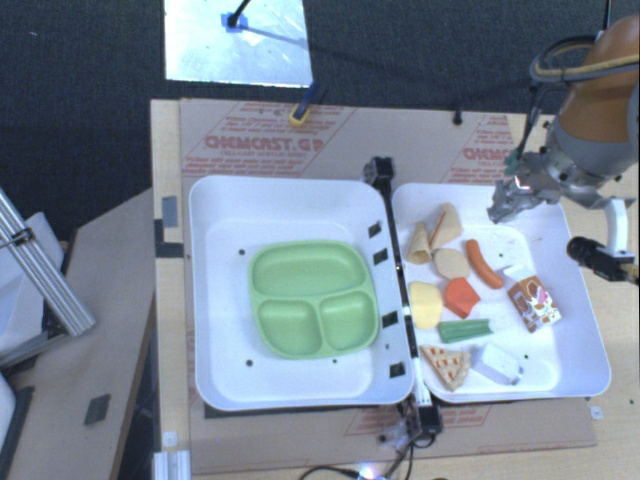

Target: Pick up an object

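Note:
The right bin point(575, 363) holds several toy foods: a tan cone point(418, 242), a beige bread piece point(446, 223), a sausage point(484, 264), a yellow chunk point(426, 303), an orange-red block point(461, 296), a green bean point(464, 330), a pizza slice point(446, 365), a brown snack packet point(533, 304) and a white piece point(497, 368). My gripper point(505, 206) hangs over the bin's far right corner, above and to the right of the bread piece. Nothing shows between its fingertips.
The left bin point(215, 298) holds a green three-compartment tray point(308, 298). A black divider point(392, 268) runs between the bins. Both bins rest on a cardboard sheet point(260, 138). A shiny metal plate point(238, 28) lies at the back. The arm point(600, 108) fills the upper right.

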### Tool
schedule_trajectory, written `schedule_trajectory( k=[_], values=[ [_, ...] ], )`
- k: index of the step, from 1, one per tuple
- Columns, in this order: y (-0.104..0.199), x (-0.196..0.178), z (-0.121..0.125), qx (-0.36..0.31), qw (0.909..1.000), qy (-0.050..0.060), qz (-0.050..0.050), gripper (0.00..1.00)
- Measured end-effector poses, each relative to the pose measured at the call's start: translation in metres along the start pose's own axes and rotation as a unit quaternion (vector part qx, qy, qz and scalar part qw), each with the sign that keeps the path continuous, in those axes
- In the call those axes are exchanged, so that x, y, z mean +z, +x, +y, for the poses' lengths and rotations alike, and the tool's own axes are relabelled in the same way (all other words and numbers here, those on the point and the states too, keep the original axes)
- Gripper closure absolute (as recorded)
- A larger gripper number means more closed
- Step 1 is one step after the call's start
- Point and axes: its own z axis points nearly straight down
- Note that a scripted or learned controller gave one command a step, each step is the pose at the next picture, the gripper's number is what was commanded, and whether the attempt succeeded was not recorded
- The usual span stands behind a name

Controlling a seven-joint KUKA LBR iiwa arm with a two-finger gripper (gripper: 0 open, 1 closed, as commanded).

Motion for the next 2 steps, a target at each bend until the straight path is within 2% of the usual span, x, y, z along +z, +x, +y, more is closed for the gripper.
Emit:
schedule_trajectory(
  k=[1,2],
  values=[
    [0.056,0.000,0.001,-0.001,1.0000,0.000,0.000,1.00],
    [0.098,0.011,-0.015,0.000,1.0000,0.002,0.000,1.00]
  ],
)
